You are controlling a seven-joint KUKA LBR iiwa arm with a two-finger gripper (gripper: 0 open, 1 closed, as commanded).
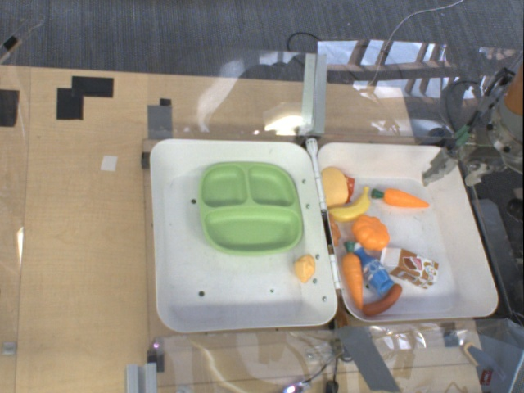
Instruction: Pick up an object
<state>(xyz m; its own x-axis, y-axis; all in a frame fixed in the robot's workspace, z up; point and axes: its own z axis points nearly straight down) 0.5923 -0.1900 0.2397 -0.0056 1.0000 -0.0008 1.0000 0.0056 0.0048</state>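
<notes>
The right bin [458, 301] holds several toy foods: an orange carrot [403, 199], a yellow banana [352, 210], a tan bun [333, 184], a round orange fruit [371, 233], a second carrot [352, 277], a blue item [377, 277], a brown sausage [382, 300] and a small printed carton [413, 269]. My gripper [438, 169] hangs over the bin's upper right corner, apart from every item, a little right of and above the first carrot. Nothing shows in it.
The left bin [176, 293] bears a green divided plate [250, 207] and a small yellow piece [304, 267] by its right wall. A metal post [314, 97] stands behind the divider between the bins. Cables and the arm's body crowd the right edge.
</notes>
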